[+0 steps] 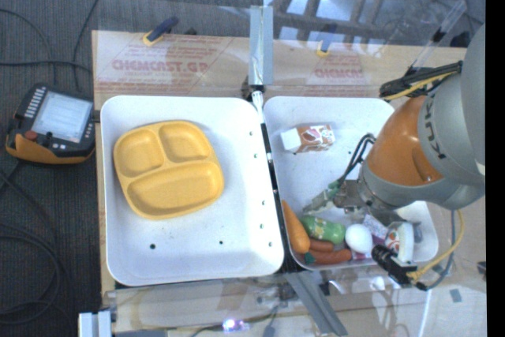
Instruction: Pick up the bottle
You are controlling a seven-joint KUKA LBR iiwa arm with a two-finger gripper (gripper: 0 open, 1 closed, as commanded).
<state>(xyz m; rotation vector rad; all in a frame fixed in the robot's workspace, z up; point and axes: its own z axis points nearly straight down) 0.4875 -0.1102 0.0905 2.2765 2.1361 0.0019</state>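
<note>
The bottle [325, 230] is small and green, lying on its side near the front of the right bin [347, 113]. It lies between an orange carrot [295, 226] on its left and a white egg [358, 237] on its right. My gripper [338, 198] hangs low in the right bin, just behind and above the bottle. The bottle shows apart from it, resting among the other items. The grey arm with its orange band [402, 150] covers the right side of the bin.
A brown and white carton [309, 138] lies at the back of the right bin. Red pieces [331, 255] sit at its front wall, and a white cup-like item [402, 241] at the front right. A yellow divided plate [167, 167] fills much of the left bin [237, 249].
</note>
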